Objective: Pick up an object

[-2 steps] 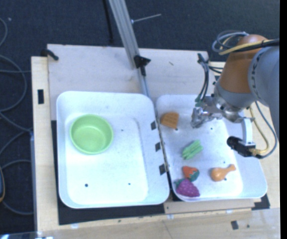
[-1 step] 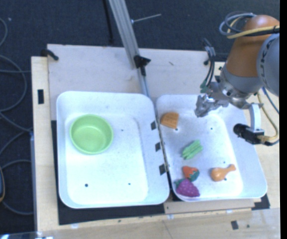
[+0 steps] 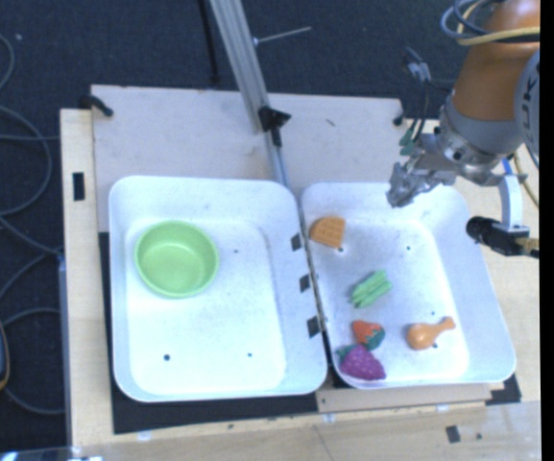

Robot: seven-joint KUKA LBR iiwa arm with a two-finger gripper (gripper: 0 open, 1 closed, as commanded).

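Observation:
The right bin (image 3: 469, 286) holds several toy foods: an orange waffle-like piece (image 3: 327, 230) near its upper left corner, a green ridged piece (image 3: 370, 288) in the middle, a red strawberry (image 3: 367, 333), a purple grape bunch (image 3: 362, 363) at the front, and an orange drumstick (image 3: 428, 333) at the front right. My gripper (image 3: 403, 193) hangs over the bin's back edge, above and to the right of the waffle piece, with nothing seen between its fingers.
The left bin (image 3: 248, 353) holds a green bowl (image 3: 176, 258) at its left side. A slanted metal pole (image 3: 243, 51) rises from the bench behind the bins, clamped near the divide. Cables lie on the dark floor at left.

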